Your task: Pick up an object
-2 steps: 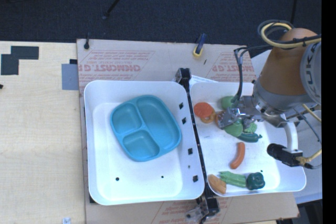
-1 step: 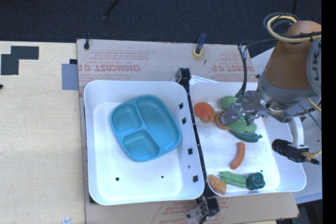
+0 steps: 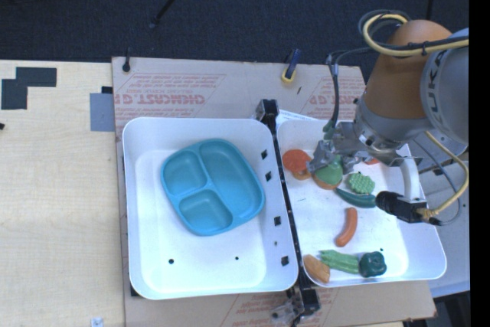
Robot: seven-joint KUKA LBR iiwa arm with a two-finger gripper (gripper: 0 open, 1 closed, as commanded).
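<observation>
My gripper (image 3: 325,160) is low in the right bin (image 3: 429,256), at its upper middle. It sits directly over a small round green toy (image 3: 329,178) and looks to be touching its top edge. Just left of the gripper lies a red-orange tomato-like toy (image 3: 295,163). To the right of the round toy are a light green bumpy toy (image 3: 360,183) and a dark green curved one (image 3: 357,200). Lower in the bin is an orange sausage-shaped toy (image 3: 347,227).
At the right bin's front edge lie a green pod (image 3: 340,261), a dark green lump (image 3: 373,264) and an orange piece (image 3: 315,269). The left bin (image 3: 145,256) holds a blue divided plate (image 3: 212,186). A black divider (image 3: 277,188) separates the bins. Cables hang by the arm on the right.
</observation>
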